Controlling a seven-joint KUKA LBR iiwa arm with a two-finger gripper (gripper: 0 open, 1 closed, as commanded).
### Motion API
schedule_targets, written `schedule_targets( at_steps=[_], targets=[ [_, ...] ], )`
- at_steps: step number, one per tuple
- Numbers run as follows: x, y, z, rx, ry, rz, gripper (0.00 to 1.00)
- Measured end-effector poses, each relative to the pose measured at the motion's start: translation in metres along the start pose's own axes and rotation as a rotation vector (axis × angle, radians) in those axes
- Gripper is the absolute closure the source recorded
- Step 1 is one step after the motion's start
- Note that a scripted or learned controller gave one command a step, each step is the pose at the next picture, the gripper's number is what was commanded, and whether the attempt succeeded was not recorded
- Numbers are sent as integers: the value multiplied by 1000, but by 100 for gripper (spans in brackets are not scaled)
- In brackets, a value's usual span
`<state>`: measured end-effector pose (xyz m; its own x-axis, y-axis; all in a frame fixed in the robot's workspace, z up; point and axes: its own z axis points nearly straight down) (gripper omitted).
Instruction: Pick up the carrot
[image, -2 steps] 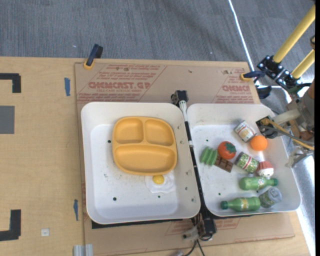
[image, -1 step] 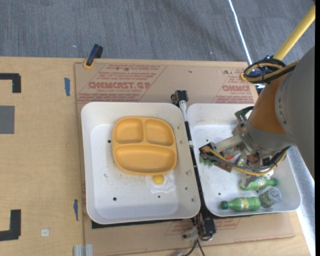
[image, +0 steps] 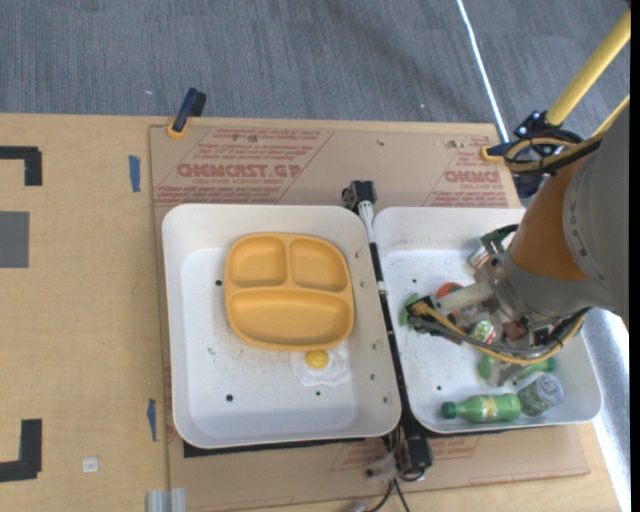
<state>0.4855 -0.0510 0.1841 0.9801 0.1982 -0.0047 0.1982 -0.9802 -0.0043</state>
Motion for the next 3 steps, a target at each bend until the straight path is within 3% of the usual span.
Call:
schedule_targets(
  at_steps=[1, 2, 3],
  targets=[
    [-12, 29, -25, -5, 5, -18, 0],
    [31, 23, -24, -4, 4, -75, 0],
    [46, 77, 28, -2, 1, -112, 0]
  ],
)
